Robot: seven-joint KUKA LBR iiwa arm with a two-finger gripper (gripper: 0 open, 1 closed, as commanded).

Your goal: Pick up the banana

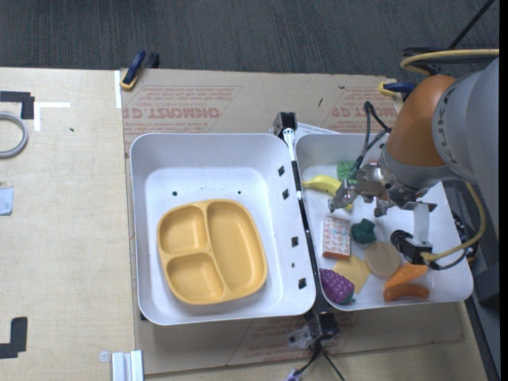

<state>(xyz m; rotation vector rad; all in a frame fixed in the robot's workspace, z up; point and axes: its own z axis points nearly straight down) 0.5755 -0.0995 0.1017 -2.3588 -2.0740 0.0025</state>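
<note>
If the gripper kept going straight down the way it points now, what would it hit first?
Probably the bin floor just right of the banana. The gripper sits beside the banana's right end, so it might clip that end; depth is hard to judge from above.

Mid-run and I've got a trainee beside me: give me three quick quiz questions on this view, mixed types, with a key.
1. True or false: the banana lies in the yellow divided plate.
2. Multiple choice: which item sits nearest the front corner of the right bin, by the arm's side? A) purple grapes B) orange carrot C) red-and-white box
3. Fill in: the pincer hangs over the ____ bin.

Key: 1 false, the banana lies in the right bin near the divider between the bins; the plate sits in the left bin. 2 B. 3 right.
</note>
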